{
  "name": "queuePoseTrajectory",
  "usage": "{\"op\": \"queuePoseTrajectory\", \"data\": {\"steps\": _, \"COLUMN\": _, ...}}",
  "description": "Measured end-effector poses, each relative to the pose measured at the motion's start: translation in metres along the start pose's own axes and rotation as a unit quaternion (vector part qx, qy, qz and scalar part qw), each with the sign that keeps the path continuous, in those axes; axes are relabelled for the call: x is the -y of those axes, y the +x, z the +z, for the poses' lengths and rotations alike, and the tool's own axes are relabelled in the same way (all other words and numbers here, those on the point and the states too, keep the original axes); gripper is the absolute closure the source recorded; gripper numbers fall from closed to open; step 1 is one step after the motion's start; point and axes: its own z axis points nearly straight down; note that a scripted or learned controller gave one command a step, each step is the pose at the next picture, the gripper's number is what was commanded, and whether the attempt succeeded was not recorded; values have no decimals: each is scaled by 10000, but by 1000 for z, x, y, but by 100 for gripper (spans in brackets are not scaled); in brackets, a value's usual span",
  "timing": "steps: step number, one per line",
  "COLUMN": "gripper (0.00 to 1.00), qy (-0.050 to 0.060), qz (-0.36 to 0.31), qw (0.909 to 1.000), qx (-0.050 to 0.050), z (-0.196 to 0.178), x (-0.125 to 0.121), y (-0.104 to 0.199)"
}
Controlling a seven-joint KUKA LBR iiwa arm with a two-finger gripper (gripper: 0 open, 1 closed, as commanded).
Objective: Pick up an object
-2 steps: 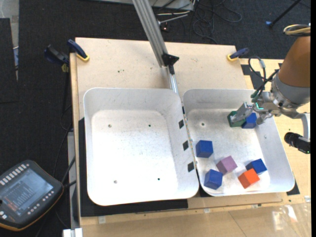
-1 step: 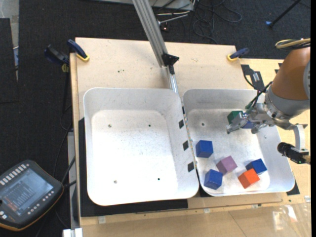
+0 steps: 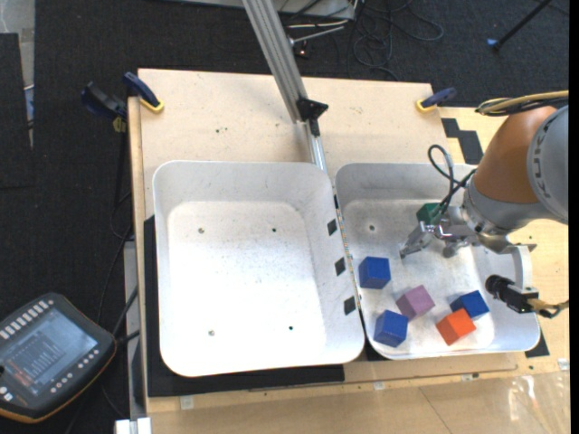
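A camera looks down at a slant on a pale wooden counter [image 3: 226,107] carrying two shallow white bins side by side. The left bin [image 3: 181,269] has nothing lying in it. The right bin [image 3: 380,183] holds five small blocks, all gathered in its near half: a blue cube [image 3: 374,272] closest to the divider between the bins, a second blue cube [image 3: 391,327] nearer the front rim, a purple cube [image 3: 416,301] between them and slightly to the right, an orange cube [image 3: 455,326] by the front right corner, and a third blue cube [image 3: 469,305] just behind the orange one, touching or nearly so.

The grey arm, with its orange band [image 3: 507,165], reaches in from the right. Its pincer [image 3: 425,240] hangs over the middle of the right bin with nothing between its fingers; whether they are spread or pressed together cannot be told from this angle.

The nearest block is the first blue cube, lying toward the front and left of the pincer, near it but apart. It stands alone with bare bin floor on all sides, so it looks the easiest to reach. The orange and third blue cubes sit crowded together by the bin's right wall, leaving less room.
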Motion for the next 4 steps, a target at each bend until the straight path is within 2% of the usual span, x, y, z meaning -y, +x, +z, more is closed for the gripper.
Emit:
{"op": "queuePoseTrajectory", "data": {"steps": 1, "gripper": 0, "qy": -26, "qz": 5, "qw": 10000, "qx": 7, "z": 0, "x": 0, "y": 0}}
{"op": "queuePoseTrajectory", "data": {"steps": 2, "gripper": 100, "qy": -40, "qz": 1, "qw": 10000, "qx": 11, "z": -11, "x": -1, "y": 0}}
{"op": "queuePoseTrajectory", "data": {"steps": 4, "gripper": 100, "qy": -74, "qz": -12, "qw": 10000, "qx": 26, "z": -138, "x": -1, "y": -6}}
